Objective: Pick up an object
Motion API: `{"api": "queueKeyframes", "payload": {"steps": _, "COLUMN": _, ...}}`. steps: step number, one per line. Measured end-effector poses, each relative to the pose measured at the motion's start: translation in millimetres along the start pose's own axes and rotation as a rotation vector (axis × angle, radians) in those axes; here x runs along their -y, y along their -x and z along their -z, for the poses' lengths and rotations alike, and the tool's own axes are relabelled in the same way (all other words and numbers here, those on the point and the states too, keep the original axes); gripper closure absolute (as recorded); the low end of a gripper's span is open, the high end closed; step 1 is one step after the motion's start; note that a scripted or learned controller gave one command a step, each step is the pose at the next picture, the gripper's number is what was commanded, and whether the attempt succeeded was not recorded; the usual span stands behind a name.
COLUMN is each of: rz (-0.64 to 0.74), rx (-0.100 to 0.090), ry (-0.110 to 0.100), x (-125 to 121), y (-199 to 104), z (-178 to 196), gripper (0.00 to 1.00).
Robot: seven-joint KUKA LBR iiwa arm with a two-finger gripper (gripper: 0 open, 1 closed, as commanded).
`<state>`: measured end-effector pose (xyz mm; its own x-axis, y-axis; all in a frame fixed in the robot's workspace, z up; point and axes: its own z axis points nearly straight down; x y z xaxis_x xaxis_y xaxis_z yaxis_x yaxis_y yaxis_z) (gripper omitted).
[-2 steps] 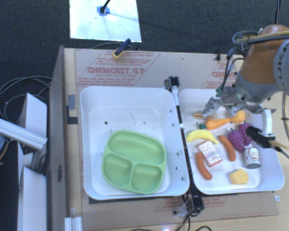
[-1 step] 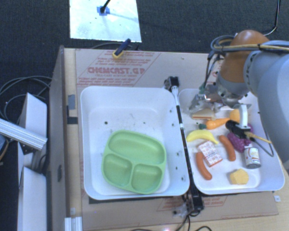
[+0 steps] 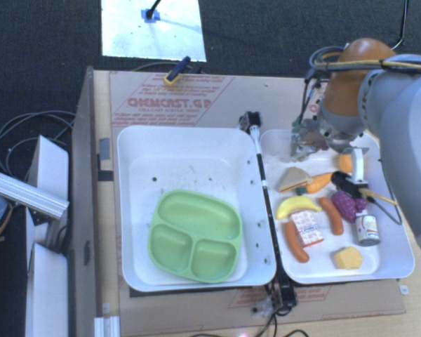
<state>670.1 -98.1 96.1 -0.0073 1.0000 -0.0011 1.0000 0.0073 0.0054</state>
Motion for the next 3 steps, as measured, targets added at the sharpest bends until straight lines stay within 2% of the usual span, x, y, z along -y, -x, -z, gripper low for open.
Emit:
{"api": "queueKeyframes", "payload": {"steps": 1, "rz": 0.000, "rx": 0.000, "ry": 0.000, "x": 0, "y": 0, "z": 0, "gripper": 0.00}}
{"api": "queueKeyframes", "payload": {"steps": 2, "rz": -0.002, "rx": -0.001, "ry": -0.003, "x": 1, "y": -16, "z": -11, "gripper": 0.00}}
{"api": "queueKeyframes", "payload": {"steps": 3, "rz": -0.006, "rx": -0.001, "ry": -0.004, "x": 38, "y": -15, "z": -11, "gripper": 0.00}}
